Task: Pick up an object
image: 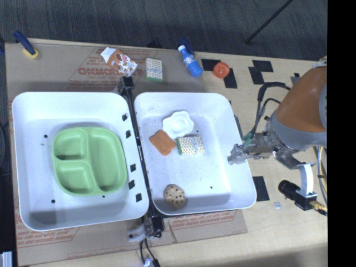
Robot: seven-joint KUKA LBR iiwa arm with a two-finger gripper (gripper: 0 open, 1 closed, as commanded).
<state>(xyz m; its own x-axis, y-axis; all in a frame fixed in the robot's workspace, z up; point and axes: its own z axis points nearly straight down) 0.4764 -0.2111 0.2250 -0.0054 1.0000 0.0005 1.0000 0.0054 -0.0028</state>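
Observation:
The right bin (219, 107) holds a white fried-egg toy (178, 123), an orange-brown bread-like piece (162, 142), a speckled green-edged sponge block (190, 146) and a cookie (174, 195) near the front wall. The gripper (239, 153) hangs over the right rim of this bin, right of the sponge block and apart from every object. Nothing shows between its fingers. The grey arm with its orange band (303, 102) reaches in from the right.
The left bin (28, 110) holds a green divided tray (89, 160). Behind the bins on the cardboard lie a snack packet (118, 62), a small speckled block (154, 69), a blue bottle (190, 61) and an orange ball (221, 69). A black clamp (127, 84) sits between the bins.

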